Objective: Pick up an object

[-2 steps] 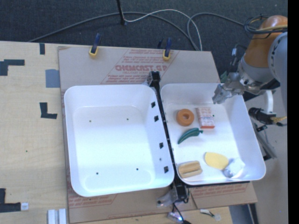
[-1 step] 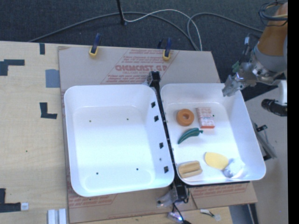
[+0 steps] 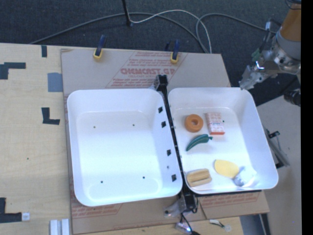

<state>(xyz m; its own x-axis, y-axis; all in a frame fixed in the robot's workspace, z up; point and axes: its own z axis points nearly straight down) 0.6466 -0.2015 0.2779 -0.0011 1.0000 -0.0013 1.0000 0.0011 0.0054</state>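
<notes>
Plainly, scene: two white bins sit side by side on the desk [image 3: 29,146]; every loose item lies in the right bin [image 3: 254,109], while the left bin [image 3: 78,102] shows bare floor.
Gripper: the gripper [image 3: 248,81] hangs above and just outside the right bin's far right corner, well apart from all the items; it is small and blurred here, so I cannot tell how its fingers are set, and nothing is seen held there.
Orange ring [image 3: 194,123]: toward the far side of the right bin, lying flat; looks light and probably soft or rubbery. Likely best pinched across one side of the rim.
Small box [image 3: 215,123]: just beside the ring, lying flat; stiff, light, with parallel edges that suit a pinch across its narrow width.
Green pepper-shaped toy [image 3: 198,142]: mid-bin, slanted; slim and curved, likely smooth and liable to roll, so take it across its thickest part.
Tan block [image 3: 198,177]: near corner by the divider; chunky and probably the easiest hold.
Yellow disc [image 3: 226,168]: low and flat, hard to get under.
Silvery wrapper-like item [image 3: 243,179]: against the near wall; too unclear to judge.
</notes>
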